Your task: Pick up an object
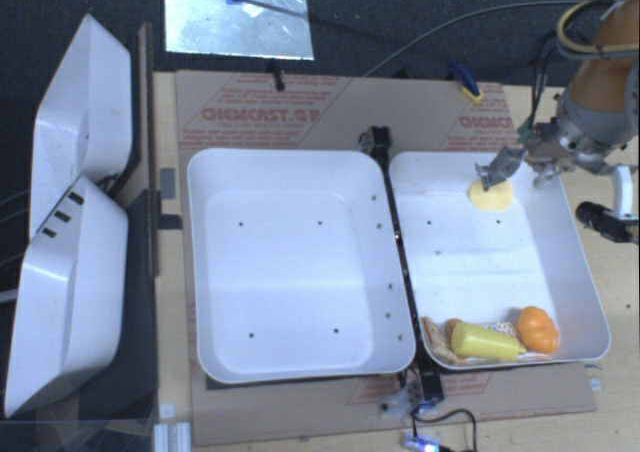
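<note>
1. Camera view: a pale yellow disc (490, 197) lies flat in the right bin (570, 260), near its far edge. It is round, thin and matte, with a soft, slightly uneven outline.
2. The gripper (493, 180) hangs at the disc's far rim, its tip touching or just above it; which one cannot be told. The fingers look grey and metallic, and whether they are spread or pressed together cannot be told from this slant.
3. The arm (598, 90) comes in from the right, with a smooth orange section above a grey wrist.
4. In the near corner of the right bin sit a yellow bottle-shaped thing (485, 342) lying on its side, glossy and rounded, and an orange ball-like thing (538, 329) just beside it, touching or nearly so. A small brown piece (452, 326) lies at the bottle's left end.
5. The left bin (215, 270) is smooth white plastic with rounded corners and small dark dots on its floor.
6. Both bins rest on a brown cardboard sheet (260, 110) with red print.
7. A crinkled, shiny foil square (240, 0) lies beyond the bins on dark carpet.
</note>
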{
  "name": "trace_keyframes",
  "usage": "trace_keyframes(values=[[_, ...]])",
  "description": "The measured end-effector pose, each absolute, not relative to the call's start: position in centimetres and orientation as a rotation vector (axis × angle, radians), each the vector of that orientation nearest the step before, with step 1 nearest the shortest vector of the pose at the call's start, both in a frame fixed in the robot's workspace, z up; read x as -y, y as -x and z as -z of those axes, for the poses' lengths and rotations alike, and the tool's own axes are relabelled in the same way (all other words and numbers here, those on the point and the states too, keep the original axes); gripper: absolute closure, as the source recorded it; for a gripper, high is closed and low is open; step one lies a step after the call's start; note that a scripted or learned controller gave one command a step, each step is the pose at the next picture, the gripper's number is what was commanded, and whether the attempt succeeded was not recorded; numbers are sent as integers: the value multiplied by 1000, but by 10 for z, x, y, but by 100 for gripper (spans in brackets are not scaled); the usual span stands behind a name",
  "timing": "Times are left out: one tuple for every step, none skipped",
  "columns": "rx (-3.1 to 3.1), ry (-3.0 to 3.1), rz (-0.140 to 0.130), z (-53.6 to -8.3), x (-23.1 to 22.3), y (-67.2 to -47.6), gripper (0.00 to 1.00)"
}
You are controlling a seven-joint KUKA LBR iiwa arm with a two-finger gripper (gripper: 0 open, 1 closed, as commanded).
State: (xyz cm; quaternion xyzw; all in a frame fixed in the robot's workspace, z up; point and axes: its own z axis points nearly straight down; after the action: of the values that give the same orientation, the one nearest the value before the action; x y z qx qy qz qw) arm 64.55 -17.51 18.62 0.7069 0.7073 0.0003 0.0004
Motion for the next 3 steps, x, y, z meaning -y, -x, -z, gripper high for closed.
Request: trace_keyframes(values=[[-2222, -2225, 4, -121, 205, -667, 0], [-2222, -2222, 1, -83, 206, -661, 0], [-2221, -2218, -2, -95, 206, -663, 100]])
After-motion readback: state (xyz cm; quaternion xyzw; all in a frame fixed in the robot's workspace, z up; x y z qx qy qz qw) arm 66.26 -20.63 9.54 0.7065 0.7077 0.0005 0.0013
